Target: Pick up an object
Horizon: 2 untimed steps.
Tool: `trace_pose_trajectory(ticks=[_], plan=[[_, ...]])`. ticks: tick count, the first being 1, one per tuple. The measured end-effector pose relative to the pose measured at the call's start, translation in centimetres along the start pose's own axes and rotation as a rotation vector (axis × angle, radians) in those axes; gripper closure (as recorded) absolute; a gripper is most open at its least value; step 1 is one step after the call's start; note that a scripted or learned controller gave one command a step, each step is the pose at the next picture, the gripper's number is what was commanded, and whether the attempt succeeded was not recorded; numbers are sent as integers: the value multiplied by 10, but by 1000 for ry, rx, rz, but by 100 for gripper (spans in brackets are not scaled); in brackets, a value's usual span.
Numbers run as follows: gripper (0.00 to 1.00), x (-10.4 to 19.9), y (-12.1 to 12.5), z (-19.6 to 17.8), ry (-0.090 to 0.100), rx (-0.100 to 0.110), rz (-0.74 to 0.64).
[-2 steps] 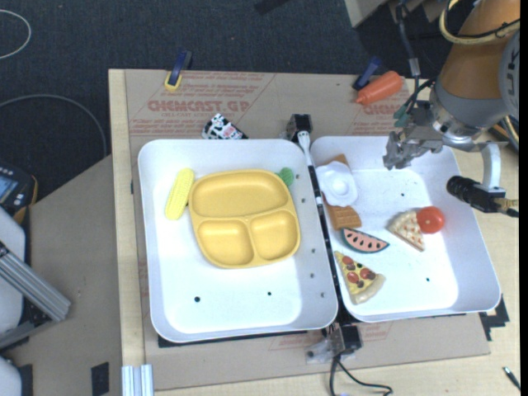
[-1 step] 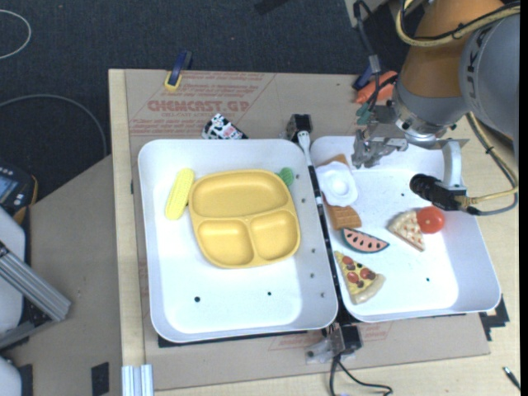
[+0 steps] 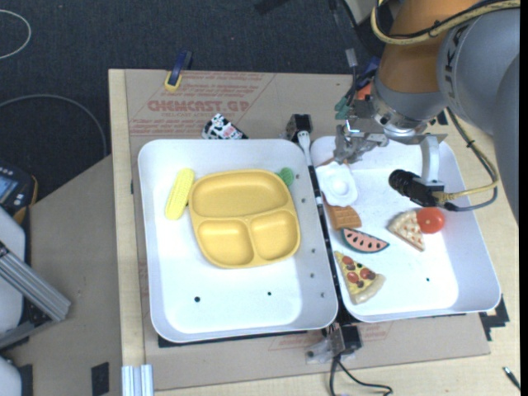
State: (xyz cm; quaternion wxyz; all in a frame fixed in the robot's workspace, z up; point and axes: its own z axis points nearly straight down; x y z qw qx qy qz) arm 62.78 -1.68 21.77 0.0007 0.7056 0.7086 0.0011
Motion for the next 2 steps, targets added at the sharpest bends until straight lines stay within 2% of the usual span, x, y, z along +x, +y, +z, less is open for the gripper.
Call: trace_pose_trajectory(ticks=[1,2], plan=[[100,-4,0,-17,-1,-2,2],[100,-12,-7,1,-1,7,5]])
